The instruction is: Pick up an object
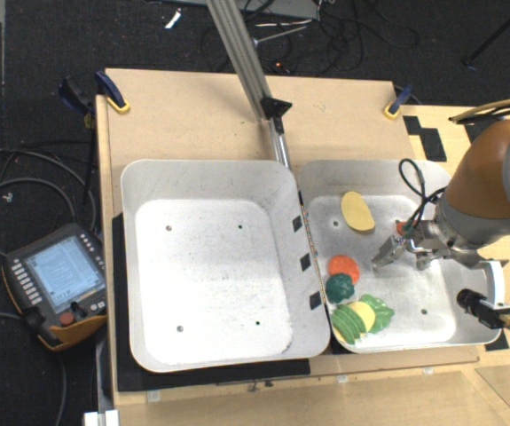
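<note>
Objects for picking: four items in the right bin (467,327), none held. Yellow piece (357,211) near its back; orange piece (343,265), dark green piece (340,287) and yellow-green piece (361,316) grouped along its left wall, toward the front. Hand (398,248): low over the bin's middle, just right of the orange piece; whether its fingers are apart or together cannot be told. Left bin (139,193): beside it on the bench (201,114).

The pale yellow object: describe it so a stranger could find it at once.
Start at the right bin, the one the gripper is reaching into. Near its back wall lies the pale yellow object, a smooth oval lying alone. The orange piece, dark green piece and green-and-yellow piece cluster together nearer the front.
</note>
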